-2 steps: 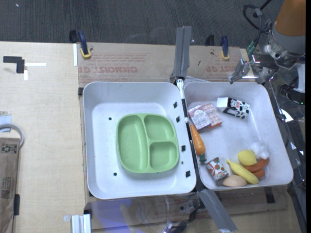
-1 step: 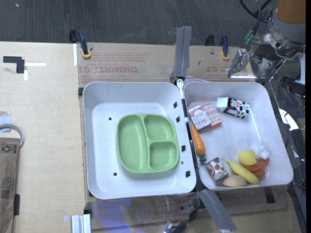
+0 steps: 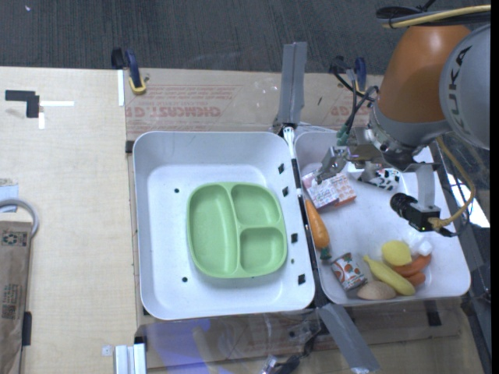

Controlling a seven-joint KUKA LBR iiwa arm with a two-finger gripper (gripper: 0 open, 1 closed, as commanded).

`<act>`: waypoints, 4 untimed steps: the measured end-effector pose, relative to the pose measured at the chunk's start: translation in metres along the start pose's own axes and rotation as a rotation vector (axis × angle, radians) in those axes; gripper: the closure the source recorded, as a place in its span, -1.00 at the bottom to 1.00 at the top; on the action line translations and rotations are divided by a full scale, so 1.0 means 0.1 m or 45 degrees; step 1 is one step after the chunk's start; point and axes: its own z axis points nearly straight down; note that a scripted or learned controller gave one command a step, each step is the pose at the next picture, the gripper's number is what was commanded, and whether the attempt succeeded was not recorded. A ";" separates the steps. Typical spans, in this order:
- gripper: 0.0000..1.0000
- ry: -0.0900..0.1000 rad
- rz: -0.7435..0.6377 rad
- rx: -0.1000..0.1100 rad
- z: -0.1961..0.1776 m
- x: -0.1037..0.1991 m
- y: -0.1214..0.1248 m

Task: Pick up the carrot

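Carrot (image 3: 316, 223) is seen lying against the right bin's (image 3: 448, 283) left wall; tool (image 3: 334, 164) is positioned above, its state cannot be told.

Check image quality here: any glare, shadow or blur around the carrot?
Camera view: lighting is even and soft; the carrot reads sharp against the right bin's white floor, lying by its left wall. Mild glare on the green tray and the left bin's rim. The arm's orange band is slightly soft. The gripper casts only a faint shadow.
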 end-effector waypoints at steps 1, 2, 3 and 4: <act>-1.00 -0.001 0.237 -0.003 -0.34 0.42 0.50; -1.00 0.000 0.493 0.002 0.32 -0.03 -1.01; -1.00 0.000 0.040 -0.002 0.32 -0.38 -0.35; -1.00 0.002 -0.532 -0.003 0.75 -0.69 -0.94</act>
